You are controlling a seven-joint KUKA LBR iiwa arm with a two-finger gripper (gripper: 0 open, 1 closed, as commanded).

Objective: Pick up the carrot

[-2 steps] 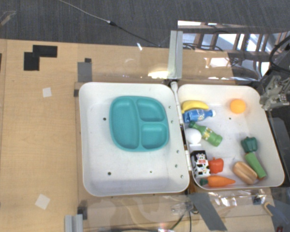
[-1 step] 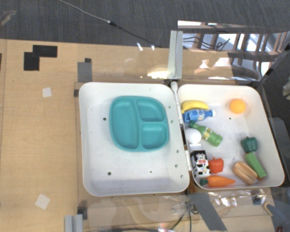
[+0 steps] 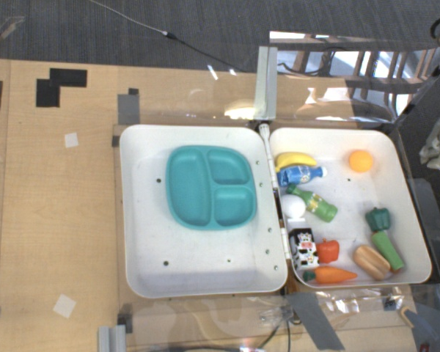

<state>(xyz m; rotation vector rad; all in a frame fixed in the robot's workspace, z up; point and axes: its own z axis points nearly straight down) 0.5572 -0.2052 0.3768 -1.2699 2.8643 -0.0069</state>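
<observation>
Bench (image 3: 51, 218) carries two shallow white bins side by side. Left bin (image 3: 143, 270) holds a teal divided plate (image 3: 210, 186). Right bin (image 3: 396, 160) holds a hot dog (image 3: 372, 261), banana (image 3: 295, 158), green bottle (image 3: 314, 204), blue bottle (image 3: 301, 174), orange ball (image 3: 361, 160) and green pepper (image 3: 378, 218). The carrot (image 3: 335, 275) lies flat along the right bin's near wall, just beside a black-and-white carton (image 3: 303, 248). Gripper (image 3: 438, 141) sits at the frame's right edge, outside the bins; whether it is spread or pressed together cannot be told.

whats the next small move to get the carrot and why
Probably bring the gripper over the right bin's near edge, above the carrot. It lies flat there, touching the cow-patterned carton and close to the hot dog, with nothing holding it yet.
</observation>
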